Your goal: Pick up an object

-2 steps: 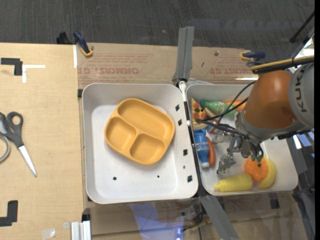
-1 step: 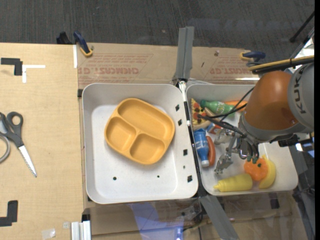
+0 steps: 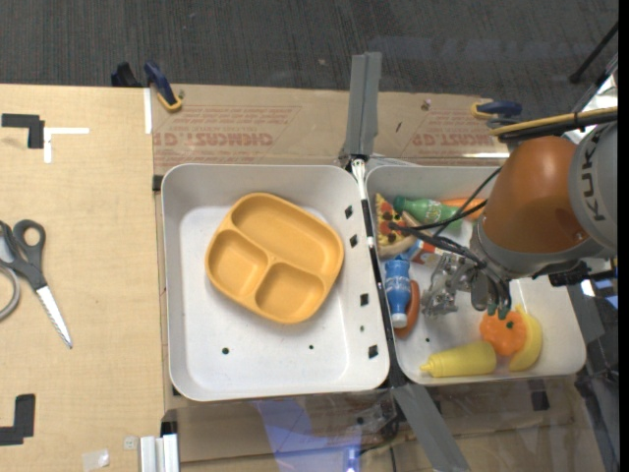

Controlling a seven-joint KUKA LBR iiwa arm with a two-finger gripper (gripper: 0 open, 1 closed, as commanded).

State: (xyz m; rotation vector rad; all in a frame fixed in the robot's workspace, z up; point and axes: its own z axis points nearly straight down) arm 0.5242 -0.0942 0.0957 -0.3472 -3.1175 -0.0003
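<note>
Blue bottle (image 3: 397, 293) lying in right bin (image 3: 565, 362), left of gripper (image 3: 444, 293) | gripper low beside bottle, finger state unclear | yellow tray (image 3: 274, 257) in left bin (image 3: 187, 293)

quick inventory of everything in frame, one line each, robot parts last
bins: 2, white, side by side on the bench
divided plate: 1, yellow-orange, three compartments, in the left bin
blue bottle: 1, blue with white cap, right bin by the divider
green bottle: 1, green, far end of the right bin
yellow squeeze bottle: 1, yellow, near edge of the right bin
orange toy: 1, orange, right bin, beside a yellow piece
scissors: 1, grey handles, on the bench at left
clamps: 2, blue, on the cardboard edge
arm: 1, grey with orange band, over the right bin
gripper: 1, metal, low in the right bin
</note>
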